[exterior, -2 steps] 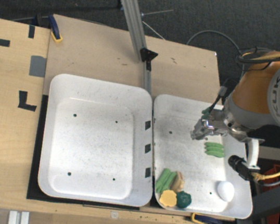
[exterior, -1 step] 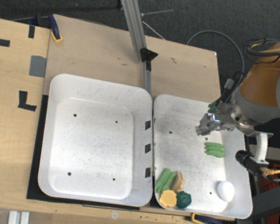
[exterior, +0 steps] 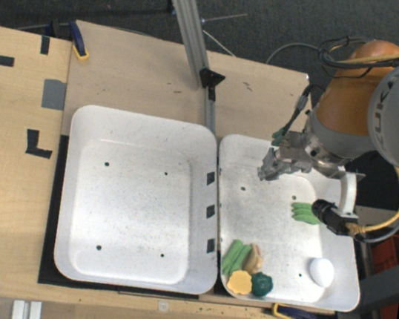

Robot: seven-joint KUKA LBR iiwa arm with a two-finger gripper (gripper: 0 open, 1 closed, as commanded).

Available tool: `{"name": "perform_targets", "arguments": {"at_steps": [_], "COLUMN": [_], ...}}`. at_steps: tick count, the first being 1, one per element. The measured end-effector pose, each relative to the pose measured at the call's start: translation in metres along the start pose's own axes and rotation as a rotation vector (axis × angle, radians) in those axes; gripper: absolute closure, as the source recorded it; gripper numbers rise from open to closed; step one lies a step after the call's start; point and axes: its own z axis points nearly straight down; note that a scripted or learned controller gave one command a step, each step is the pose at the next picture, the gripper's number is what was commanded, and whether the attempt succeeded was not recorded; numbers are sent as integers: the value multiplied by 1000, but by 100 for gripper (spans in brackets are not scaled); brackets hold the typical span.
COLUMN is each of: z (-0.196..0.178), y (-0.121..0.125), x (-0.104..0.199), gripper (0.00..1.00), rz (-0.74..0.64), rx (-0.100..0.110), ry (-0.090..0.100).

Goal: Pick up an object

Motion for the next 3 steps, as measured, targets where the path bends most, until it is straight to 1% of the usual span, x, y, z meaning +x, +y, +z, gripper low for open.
{"name": "perform_targets", "arguments": {"at_steps": [1, 2, 3], "z": [8, 7, 16], "y": [2, 24, 33], "x": [51, 101, 151], "gripper": [100, 100, 100], "rz": [0, 0, 0], "rx": [3, 1, 2], "ry": [-1, 0, 0]}}
